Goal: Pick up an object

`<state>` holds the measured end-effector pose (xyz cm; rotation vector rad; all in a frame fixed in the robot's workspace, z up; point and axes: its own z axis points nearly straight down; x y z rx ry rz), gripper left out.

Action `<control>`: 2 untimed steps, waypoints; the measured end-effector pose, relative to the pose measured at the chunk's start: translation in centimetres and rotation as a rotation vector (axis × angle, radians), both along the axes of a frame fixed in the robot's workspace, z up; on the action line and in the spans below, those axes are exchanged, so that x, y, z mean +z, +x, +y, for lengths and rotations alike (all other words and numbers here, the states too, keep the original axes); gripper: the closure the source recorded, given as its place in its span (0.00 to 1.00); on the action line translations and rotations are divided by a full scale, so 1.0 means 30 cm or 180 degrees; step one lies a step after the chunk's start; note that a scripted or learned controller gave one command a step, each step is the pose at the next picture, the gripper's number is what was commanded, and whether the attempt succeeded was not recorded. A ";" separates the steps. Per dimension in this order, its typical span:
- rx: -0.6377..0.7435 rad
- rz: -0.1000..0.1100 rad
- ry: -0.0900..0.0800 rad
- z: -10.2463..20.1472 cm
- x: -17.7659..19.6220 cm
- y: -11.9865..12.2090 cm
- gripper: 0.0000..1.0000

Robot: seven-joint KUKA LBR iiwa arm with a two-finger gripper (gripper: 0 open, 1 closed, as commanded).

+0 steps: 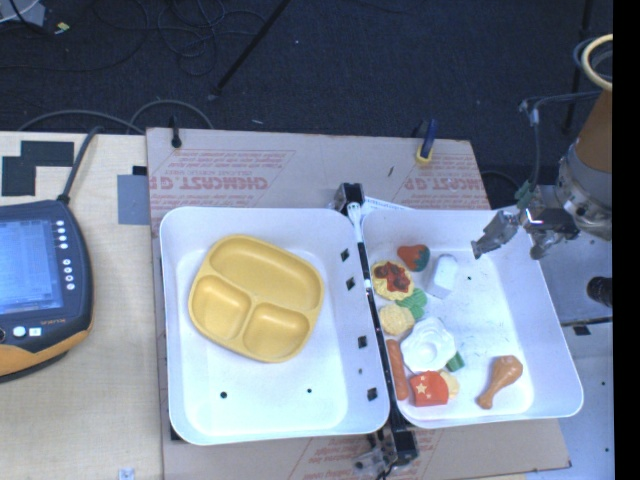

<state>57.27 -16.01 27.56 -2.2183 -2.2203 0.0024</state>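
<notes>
From the camera view above the bench, the right-hand shallow white bin (560,363) serves as the landmark. The grey arm's two-finger gripper (515,230) hangs over that bin's far right corner, its dark fingers spread apart with nothing between them. No object is lifted yet.

The candidates lie in this bin. A brown toy chicken drumstick (499,379) rests alone near the bin's near right side, well apart from the rest. A small white block (443,272) lies toward the bin's far middle, just beside a red and green toy strawberry (414,257). Along the bin's left wall runs a crowded column: a toy pizza slice with red topping (392,281), a yellow toy corn piece (396,319), a white toy fried egg (431,343), a reddish toy sausage (398,368) and a red toy carton of fries (430,389).

A clean pick probably favours the drumstick or the white block, since each has open floor around it for the fingers to drop on both sides. I would centre above the chosen piece, turn the fingers across its narrow width, and descend straight down. The column by the left wall looks awkward: pieces touch one another and the wall leaves little room.

Beside the landmark, the left white bin (190,388) holds a yellow plastic divided plate (256,296). Farther left sits a control pendant with a blue screen (35,278). Brown cardboard (300,173) lies under both bins.
</notes>
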 end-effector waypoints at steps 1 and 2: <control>0.0000 0.0004 0.0002 -0.003 0.033 0.000 1.00; 0.0012 -0.0007 0.0005 0.215 0.200 -0.207 1.00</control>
